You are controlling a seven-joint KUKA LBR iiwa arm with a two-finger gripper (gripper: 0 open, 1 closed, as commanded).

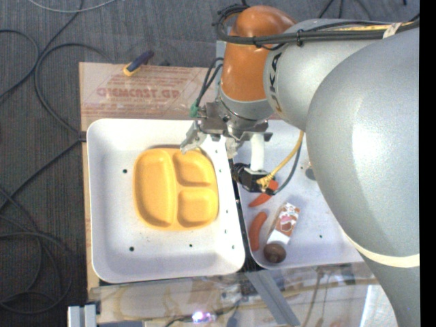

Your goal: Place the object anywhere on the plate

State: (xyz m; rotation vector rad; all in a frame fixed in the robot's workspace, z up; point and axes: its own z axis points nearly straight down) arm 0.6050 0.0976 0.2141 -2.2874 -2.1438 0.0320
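Observation:
A yellow divided plate (176,187) lies in the left white bin (109,203). My gripper (210,145) hangs over the plate's far right corner, by the wall between the two bins. It stands open, and I see nothing between its fingers. Across in the right bin (320,237) lie the loose objects: a small orange-red piece (261,198), a reddish sausage (256,229), a red and white packet (286,221) and a brown ball (274,252). No object rests on the plate.
The grey arm with its orange band (255,53) fills the right side and hides much of the right bin. A cardboard sheet (136,94) with a small blue and yellow item (138,62) lies behind the left bin. Cables run over the floor.

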